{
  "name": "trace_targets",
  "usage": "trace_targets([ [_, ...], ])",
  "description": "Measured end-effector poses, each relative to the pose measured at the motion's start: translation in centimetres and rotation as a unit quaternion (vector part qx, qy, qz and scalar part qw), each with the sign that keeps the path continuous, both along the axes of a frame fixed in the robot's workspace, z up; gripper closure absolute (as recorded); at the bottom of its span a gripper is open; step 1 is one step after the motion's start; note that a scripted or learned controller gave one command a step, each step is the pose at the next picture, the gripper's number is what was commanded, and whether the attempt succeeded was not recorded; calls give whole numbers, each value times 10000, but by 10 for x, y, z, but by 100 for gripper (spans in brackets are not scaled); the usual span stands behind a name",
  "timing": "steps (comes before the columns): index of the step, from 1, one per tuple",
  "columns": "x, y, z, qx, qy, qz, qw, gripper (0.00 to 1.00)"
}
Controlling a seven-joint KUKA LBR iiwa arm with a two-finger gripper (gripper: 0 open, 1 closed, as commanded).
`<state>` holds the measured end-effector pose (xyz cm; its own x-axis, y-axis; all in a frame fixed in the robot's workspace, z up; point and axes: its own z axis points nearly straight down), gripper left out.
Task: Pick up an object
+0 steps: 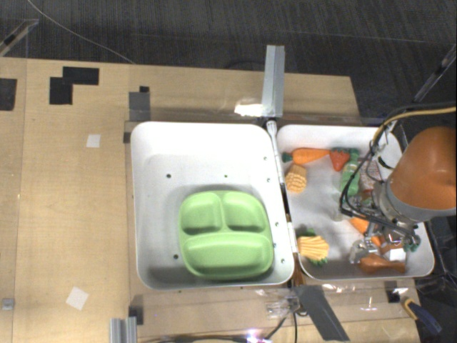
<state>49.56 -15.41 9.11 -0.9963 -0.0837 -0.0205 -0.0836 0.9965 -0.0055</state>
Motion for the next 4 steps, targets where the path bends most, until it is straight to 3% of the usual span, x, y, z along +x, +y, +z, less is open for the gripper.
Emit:
trace_targets([
  [1, 6, 1, 14, -20, -99, 36, 9999, 100],
  [2, 22, 24, 57, -12, 52, 1878, 9822, 100],
  [3, 21, 24, 57, -10, 56, 1876, 9822, 0],
  [4, 13, -19, 0, -27, 10, 1798, 9837, 0],
])
